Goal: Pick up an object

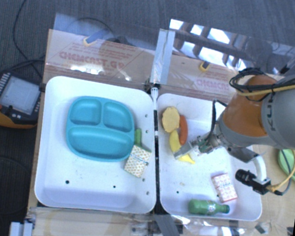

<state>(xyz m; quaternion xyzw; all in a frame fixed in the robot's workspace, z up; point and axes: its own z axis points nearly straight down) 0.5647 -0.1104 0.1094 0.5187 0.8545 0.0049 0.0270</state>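
- left bin: one blue divided tray, one patterned packet at the tray's near right corner, and one green thing mostly hidden between tray and packet.
- right bin: one tan potato-like piece, one orange carrot, one yellow banana, one yellow wedge, one red-and-white packet, one green bottle at the near wall.
- gripper is low over the wedge, just right of the banana; whether it is clenched or released i cannot tell, perhaps touching the wedge.
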